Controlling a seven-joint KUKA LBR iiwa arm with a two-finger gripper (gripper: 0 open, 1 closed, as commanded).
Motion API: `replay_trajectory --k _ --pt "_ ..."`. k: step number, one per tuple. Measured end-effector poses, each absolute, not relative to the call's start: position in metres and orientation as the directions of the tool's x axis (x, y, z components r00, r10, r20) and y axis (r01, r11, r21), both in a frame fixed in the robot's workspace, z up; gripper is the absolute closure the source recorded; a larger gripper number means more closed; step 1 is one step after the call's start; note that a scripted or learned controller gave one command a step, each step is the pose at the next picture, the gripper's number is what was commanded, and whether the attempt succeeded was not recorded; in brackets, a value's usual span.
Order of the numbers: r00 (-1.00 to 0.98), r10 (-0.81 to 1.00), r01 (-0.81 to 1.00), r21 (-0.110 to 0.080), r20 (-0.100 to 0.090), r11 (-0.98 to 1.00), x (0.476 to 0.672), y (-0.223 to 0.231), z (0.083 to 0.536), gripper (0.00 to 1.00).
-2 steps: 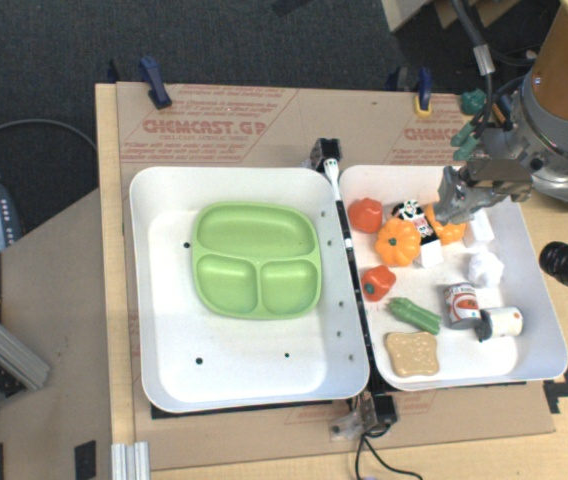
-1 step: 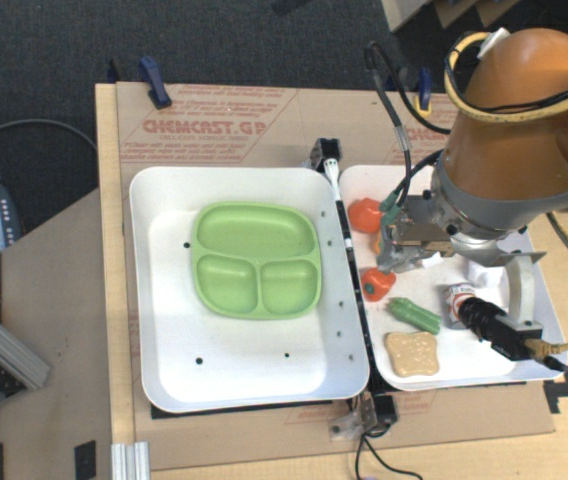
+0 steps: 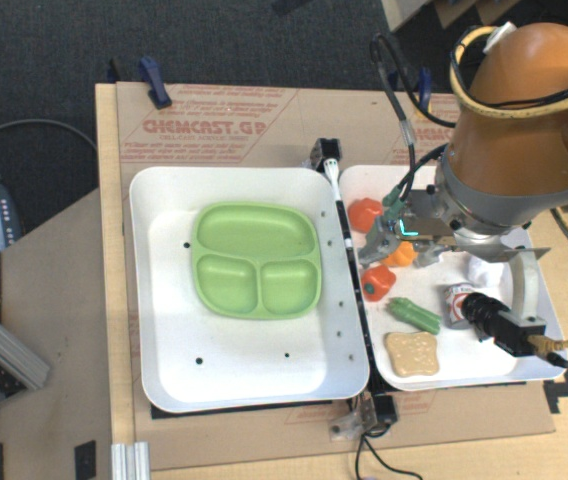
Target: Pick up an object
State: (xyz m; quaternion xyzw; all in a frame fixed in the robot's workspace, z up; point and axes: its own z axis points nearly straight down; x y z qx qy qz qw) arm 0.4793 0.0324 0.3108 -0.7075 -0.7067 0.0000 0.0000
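The arm's jaws (image 3: 392, 240) hang low over the left part of the right bin (image 3: 524, 368), right of centre in the frame; whether they are spread or pressed together I cannot tell. Around them lie an orange-red piece (image 3: 365, 213), an orange piece (image 3: 402, 255) and a red piece (image 3: 377, 282). Lower down sit a green pod (image 3: 414, 316) and a tan toast slice (image 3: 411, 353). The left bin (image 3: 164, 318) holds a green divided plate (image 3: 257, 259).
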Motion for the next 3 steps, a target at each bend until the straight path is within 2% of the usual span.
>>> replay_trajectory --k 1,2,3 --pt "0.001 1.000 1.000 0.003 0.000 -0.001 0.480 0.033 0.321 1.00" --pt "-0.007 1.000 1.000 0.008 0.003 0.007 0.480 0.087 0.377 1.00" --pt "-0.009 1.000 1.000 -0.006 0.001 0.009 0.478 0.164 0.347 1.00"
